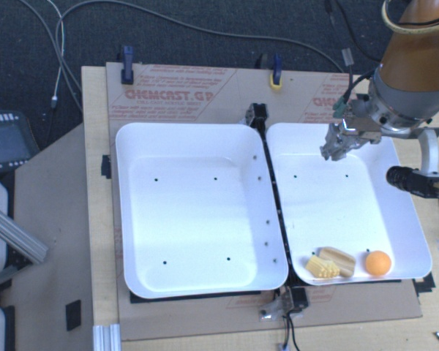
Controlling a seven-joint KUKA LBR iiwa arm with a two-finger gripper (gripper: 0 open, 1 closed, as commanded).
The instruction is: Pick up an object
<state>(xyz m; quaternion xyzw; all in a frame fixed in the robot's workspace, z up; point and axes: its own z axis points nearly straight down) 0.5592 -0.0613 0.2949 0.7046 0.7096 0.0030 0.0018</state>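
Note:
The right bin (395, 196) holds an orange ball (378, 262) near its front right corner. To the ball's left lie a tan bread-like piece (339, 255) and a yellow corn-like piece (323, 268), touching each other. My gripper (335, 148) hangs over the far part of the right bin, well behind these objects. Nothing shows between its fingers.
The left bin (132, 196) sits beside the right one, separated by a black divider strip (272, 189). Blue clamps (126, 55) and a yellow clip (276, 81) hold the cardboard board at the back. A black bracket (413, 180) juts in at the right bin's edge.

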